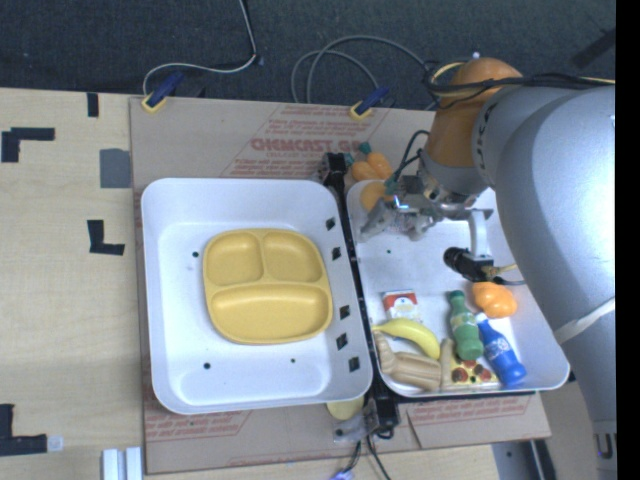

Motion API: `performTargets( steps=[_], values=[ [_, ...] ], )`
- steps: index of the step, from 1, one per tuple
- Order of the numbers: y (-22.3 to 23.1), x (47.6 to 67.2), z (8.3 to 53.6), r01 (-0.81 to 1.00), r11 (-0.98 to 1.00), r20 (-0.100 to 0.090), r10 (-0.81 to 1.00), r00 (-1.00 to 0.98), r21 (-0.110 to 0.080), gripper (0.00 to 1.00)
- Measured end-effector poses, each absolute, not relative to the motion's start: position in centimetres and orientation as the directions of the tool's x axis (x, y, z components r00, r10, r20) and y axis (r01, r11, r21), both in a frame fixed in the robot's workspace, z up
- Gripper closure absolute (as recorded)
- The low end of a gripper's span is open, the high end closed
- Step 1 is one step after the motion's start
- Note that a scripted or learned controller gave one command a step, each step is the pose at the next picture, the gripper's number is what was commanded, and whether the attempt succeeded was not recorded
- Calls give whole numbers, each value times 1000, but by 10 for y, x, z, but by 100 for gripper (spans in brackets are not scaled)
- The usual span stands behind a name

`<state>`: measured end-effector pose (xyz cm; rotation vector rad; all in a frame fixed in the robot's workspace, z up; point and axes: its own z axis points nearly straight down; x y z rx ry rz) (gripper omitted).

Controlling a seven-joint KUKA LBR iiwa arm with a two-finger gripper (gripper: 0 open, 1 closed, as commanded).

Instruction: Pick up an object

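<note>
Two white bins: a yellow divided plate (268, 285) fills the left bin (165, 268), toy food crowds the right bin (540, 353) beside it, the pincer's (400, 213) grip unreadable.

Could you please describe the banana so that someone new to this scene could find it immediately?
Look in the right bin, along its near edge. The banana lies just below a small red-and-white carton and above a tan bread-like piece. It is the only curved yellow item there.
</note>
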<state>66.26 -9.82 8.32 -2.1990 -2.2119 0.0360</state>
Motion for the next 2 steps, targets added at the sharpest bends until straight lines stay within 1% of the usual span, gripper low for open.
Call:
performTargets(
  steps=[1, 2],
  values=[
    [-105, 663, 83, 999, 9, 9, 1000, -9, -33, 0],
    [-107, 666, 94, 1000, 4, -2, 1000, -4, -14, 100]
  ],
)
